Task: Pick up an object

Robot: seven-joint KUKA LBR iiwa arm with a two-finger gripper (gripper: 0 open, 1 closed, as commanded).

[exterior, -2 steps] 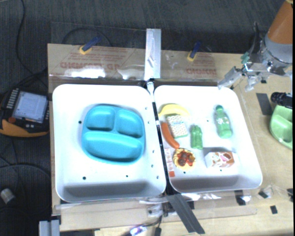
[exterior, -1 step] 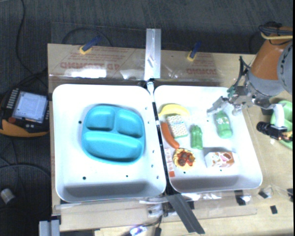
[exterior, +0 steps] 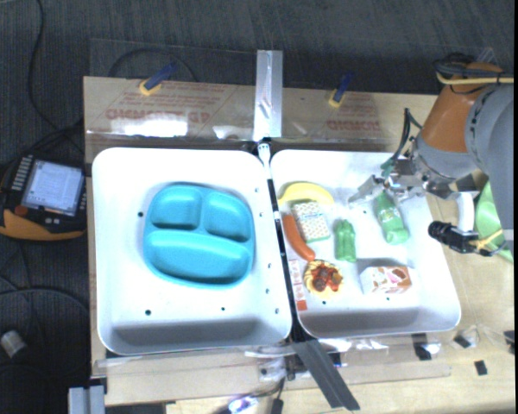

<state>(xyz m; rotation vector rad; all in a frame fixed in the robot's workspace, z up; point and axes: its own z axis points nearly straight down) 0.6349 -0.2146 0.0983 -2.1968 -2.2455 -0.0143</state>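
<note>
Two bins sit side by side on my bench. The left bin (exterior: 112, 257) holds one divided tray (exterior: 198, 233) near its middle. In the right bin (exterior: 436, 304), a banana (exterior: 304, 192) lies at the back left, a sausage (exterior: 297, 236) along the left wall, a patterned packet (exterior: 312, 222) beside it. My gripper (exterior: 395, 182) hangs over a bottle (exterior: 391, 221) at back right; a pizza slice (exterior: 323, 276) and carton (exterior: 386, 279) lie in front.

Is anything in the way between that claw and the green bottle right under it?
Nothing visible. The gripper hangs directly over the green bottle in the right bin; the other green item lies apart to the camera view's left.
</note>
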